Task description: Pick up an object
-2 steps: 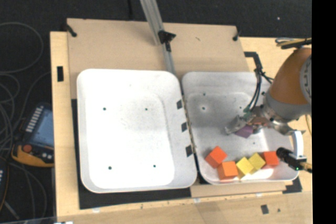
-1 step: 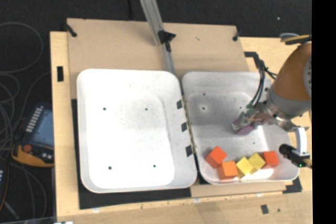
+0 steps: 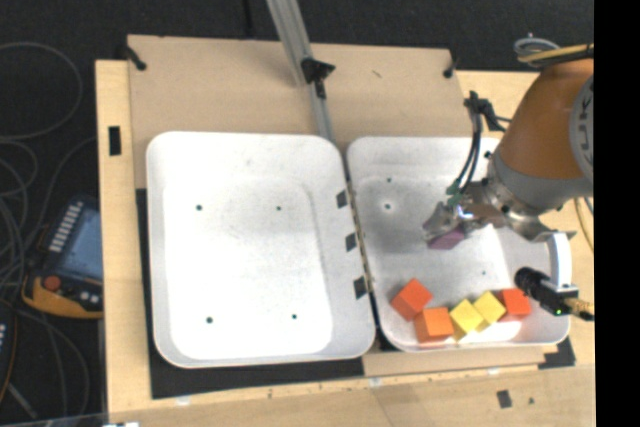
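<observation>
Orange and yellow blocks (image 3: 462,311) line the right bin's (image 3: 400,170) near wall; the end effector (image 3: 448,227) grips a purple object (image 3: 446,237).

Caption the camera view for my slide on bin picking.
Tool low in right bin at a purple object; orange and yellow blocks lie along its near edge.

From my seat the gripper (image 3: 452,221) fingertips blur into a purple object (image 3: 446,238) right beneath them; I can't tell whether they clasp it. Just behind the claw, the arm (image 3: 548,140) runs off the right edge. Below the claw, a red block (image 3: 516,302) is partly hidden by a black fitting (image 3: 538,289).
</observation>
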### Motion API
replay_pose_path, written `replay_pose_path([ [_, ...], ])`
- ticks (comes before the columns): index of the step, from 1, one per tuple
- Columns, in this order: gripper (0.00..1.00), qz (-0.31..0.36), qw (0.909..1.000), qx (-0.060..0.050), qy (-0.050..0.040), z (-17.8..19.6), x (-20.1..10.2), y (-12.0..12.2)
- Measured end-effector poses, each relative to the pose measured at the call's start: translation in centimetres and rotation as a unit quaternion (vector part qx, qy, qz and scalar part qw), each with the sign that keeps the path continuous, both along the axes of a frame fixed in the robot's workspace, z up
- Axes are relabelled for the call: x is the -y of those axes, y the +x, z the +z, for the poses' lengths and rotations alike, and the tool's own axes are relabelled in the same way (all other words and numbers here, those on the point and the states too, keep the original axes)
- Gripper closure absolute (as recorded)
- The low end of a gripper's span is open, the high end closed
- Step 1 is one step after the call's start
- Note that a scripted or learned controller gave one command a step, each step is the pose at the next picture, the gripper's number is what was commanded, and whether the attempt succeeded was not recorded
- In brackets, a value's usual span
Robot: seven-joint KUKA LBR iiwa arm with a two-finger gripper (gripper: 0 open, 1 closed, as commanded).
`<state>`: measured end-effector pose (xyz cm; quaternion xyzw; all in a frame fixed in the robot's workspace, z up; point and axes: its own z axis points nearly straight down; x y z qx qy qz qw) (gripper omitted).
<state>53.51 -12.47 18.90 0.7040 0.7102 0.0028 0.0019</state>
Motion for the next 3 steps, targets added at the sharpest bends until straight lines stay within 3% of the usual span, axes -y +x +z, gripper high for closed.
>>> replay_pose_path([
  [1, 1.0, 0.0, 1.0, -0.002, 0.0005, 0.8, -6.4, 1.1],
  [2, 1.0, 0.0, 1.0, -0.002, 0.0003, 0.7, -12.2, 5.8],
  [3, 1.0, 0.001, 1.0, -0.001, 0.0012, 6.5, -18.4, 2.8],
])
